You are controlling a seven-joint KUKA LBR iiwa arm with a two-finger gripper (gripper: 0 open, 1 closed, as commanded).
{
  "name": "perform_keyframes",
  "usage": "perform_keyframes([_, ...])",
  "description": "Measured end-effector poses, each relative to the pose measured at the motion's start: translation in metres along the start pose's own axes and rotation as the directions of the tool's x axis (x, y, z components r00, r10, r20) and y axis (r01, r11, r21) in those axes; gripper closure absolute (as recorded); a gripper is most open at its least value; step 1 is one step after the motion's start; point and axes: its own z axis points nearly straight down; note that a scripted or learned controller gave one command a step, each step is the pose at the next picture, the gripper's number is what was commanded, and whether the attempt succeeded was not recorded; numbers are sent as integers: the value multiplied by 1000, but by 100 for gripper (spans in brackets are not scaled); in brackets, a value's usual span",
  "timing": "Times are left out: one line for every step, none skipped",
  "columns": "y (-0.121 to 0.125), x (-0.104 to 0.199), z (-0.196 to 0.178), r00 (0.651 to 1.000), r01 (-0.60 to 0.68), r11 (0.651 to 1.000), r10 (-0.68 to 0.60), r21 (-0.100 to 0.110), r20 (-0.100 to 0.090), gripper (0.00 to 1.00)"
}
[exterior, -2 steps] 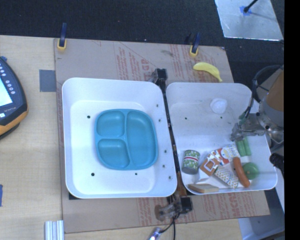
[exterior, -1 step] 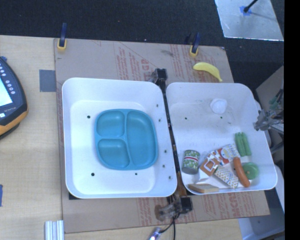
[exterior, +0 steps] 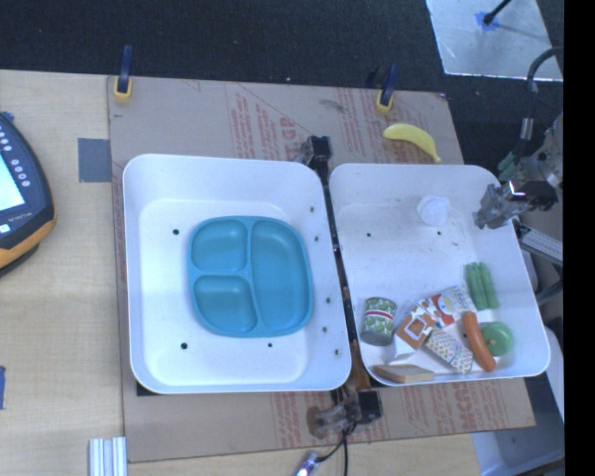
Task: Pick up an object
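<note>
Objects [exterior: 446,330] piled in right bin [exterior: 397,256] near corner; gripper [exterior: 498,204] over bin's right rim.

Arm mostly cut off at right edge; the tool [exterior: 498,206] sits at the right bin's [exterior: 397,256] far right rim, too small and dark to read. Pendant [exterior: 8,201] on the counter [exterior: 50,345] clipped by left edge. Items heaped in the near-right corner overlap: carrot [exterior: 477,341] lies across the printed packets [exterior: 434,331], print unreadable, green ball [exterior: 497,338] partly hidden.
</note>
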Motion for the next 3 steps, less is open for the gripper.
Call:
perform_keyframes([9, 64, 3, 1000, 2, 1000, -2, 3, 0, 100])
perform_keyframes([9, 64, 3, 1000, 1, 1000, -1, 3, 0, 0])
perform_keyframes([-14, -19, 74, 1000, 0, 1000, 0, 4, 2, 0])
